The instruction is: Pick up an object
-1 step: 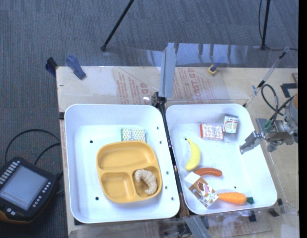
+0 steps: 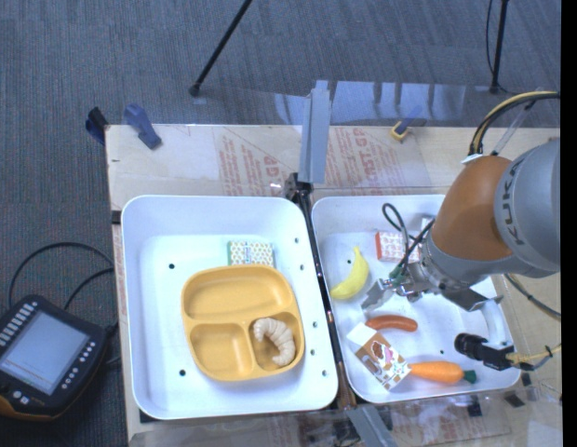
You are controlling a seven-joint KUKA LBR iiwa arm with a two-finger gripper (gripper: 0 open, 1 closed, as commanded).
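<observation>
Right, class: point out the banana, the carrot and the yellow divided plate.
banana (image 2: 352, 277), camera view, middle of its curve
carrot (image 2: 435, 372), camera view, orange body
yellow divided plate (image 2: 234, 298), camera view, bare top compartment

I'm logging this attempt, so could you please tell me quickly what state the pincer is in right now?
Pincer: cannot be told; it hovers above the sausage, beside the banana.

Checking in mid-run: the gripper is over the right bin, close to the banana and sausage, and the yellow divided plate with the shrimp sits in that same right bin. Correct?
Not quite. In the camera view the yellow divided plate with the shrimp sits in the left bin. The gripper is over the right bin, close to the banana and sausage.
</observation>
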